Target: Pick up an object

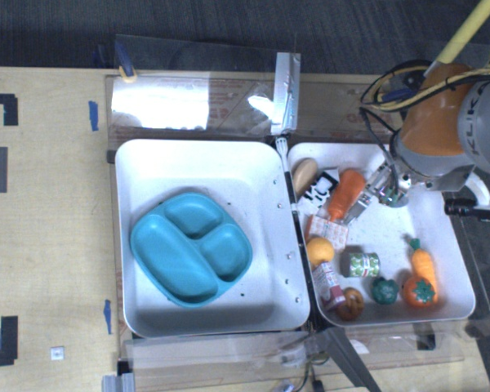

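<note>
The right bin (449, 219) holds several small items. An orange bottle-shaped object (345, 191) lies near its back left, beside a bread roll (305, 174) and a black-and-white card (320, 188). My gripper (367, 198) reaches down from the right and sits right against the orange object's right side. Toward the front lie a yellow lemon (319, 251), a green can (363, 265), a carrot (423, 264), an orange-red fruit (419, 292) and a dark green piece (384, 291).
The left bin (147, 162) holds a blue divided plate (191, 247). A patterned packet (331, 232) and a small bottle (327, 279) lie by the wall between the bins. The arm and its cables (408, 92) hang over the right bin's back right corner.
</note>
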You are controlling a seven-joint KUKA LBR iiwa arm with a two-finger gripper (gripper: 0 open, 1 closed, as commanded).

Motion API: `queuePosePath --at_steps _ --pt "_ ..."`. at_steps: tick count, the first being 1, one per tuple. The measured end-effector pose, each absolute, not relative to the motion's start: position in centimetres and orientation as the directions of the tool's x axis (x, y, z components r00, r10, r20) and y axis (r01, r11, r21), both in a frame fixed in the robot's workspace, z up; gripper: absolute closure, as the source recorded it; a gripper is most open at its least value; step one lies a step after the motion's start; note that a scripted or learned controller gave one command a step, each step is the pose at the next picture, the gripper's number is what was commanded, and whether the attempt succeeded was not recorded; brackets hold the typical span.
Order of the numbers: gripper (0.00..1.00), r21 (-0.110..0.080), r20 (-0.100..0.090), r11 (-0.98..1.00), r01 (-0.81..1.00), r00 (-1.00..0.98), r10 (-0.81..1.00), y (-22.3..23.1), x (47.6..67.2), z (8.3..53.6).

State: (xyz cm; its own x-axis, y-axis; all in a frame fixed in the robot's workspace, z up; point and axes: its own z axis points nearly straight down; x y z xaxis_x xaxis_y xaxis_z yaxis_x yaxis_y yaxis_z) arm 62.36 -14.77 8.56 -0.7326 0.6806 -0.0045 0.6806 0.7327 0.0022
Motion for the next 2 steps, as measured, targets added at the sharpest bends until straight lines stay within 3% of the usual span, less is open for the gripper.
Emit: queuePosePath --at_steps 1,2 --pt "0.00 0.001 -0.009 0.910 0.415 -0.910 0.415 -22.5 65.2 12.2" --pt "0.00 0.002 -0.007 0.908 0.418 -0.908 0.419 -22.3 60.8 9.5"
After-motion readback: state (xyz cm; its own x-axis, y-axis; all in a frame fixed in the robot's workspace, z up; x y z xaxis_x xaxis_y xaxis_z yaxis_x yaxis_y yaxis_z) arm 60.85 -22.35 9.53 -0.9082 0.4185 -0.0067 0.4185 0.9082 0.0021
